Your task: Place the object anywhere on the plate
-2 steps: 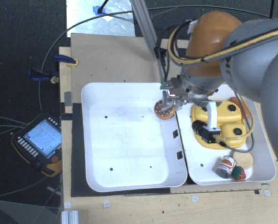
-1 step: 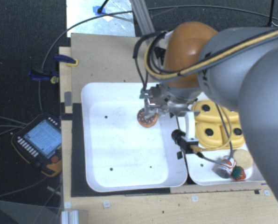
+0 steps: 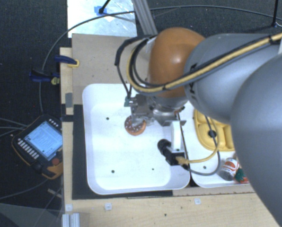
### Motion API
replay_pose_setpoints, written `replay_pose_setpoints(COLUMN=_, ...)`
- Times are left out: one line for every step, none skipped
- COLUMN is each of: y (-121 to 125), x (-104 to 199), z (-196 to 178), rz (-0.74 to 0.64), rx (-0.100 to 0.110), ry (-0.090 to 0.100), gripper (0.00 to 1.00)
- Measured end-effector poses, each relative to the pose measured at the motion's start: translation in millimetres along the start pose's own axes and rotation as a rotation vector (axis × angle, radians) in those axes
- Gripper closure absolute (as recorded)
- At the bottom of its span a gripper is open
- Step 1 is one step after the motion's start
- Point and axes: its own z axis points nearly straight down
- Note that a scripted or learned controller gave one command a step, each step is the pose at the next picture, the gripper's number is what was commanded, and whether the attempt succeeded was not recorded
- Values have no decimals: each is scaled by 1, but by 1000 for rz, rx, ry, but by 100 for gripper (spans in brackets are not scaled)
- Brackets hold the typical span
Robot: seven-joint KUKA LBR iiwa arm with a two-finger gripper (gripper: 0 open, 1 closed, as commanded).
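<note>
The grey arm [image 3: 245, 79] looms nearest, its gripper [image 3: 140, 113] low over the left white bin [image 3: 96, 141], just above a small brown doughnut-like object [image 3: 135, 126]; its grasp is unclear. A yellow plate [image 3: 212, 134] sits in the right bin. No legible writing.

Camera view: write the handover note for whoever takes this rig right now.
Gripper: down in the left bin, right over the small round brown object; a hold on it can't be confirmed.
Plate: the yellow plate lies in the right bin, partly hidden by the arm.
Done: the object is not on the plate.
Left: secure the object, carry it across, set it on the plate.
</note>
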Motion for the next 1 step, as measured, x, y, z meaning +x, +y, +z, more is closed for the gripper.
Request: replay_pose_setpoints(y=1, x=-3, z=0, rz=7, rx=-1, ry=-2, gripper=0)
